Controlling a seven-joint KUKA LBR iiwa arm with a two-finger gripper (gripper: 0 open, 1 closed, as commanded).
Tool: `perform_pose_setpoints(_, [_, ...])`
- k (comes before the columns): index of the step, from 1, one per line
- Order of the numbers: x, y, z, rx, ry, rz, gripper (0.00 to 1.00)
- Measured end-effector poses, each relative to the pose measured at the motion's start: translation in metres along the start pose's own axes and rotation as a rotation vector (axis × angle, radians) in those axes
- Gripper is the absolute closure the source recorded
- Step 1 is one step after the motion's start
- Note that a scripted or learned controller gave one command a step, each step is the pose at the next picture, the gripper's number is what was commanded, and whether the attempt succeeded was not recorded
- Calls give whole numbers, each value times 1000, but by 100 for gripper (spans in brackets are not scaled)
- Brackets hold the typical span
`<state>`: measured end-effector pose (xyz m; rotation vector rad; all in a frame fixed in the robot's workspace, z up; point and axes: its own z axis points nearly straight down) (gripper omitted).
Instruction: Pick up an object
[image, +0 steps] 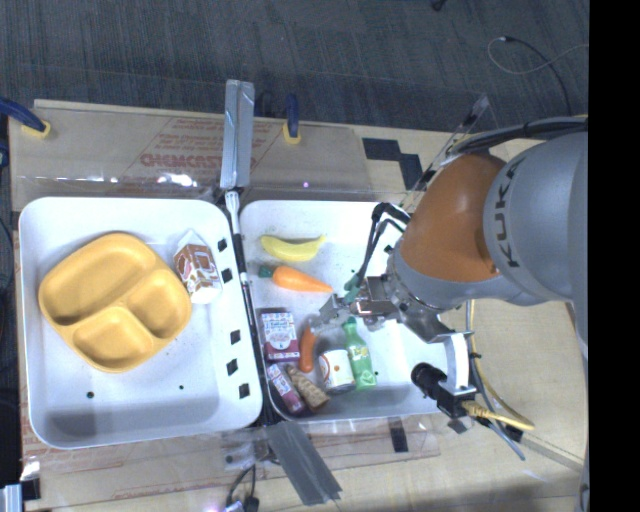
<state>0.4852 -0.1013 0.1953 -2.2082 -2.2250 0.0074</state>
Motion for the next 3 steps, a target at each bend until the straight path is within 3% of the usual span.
perform_pose_setpoints(1, [-60, 16, 105, -2, 0, -148, 0])
perform_pose_setpoints(2, [-59, 15, 97, 2, 1, -155, 100])
perform_pose_setpoints(3, [103, 41, -18, -3, -1, -212, 100])
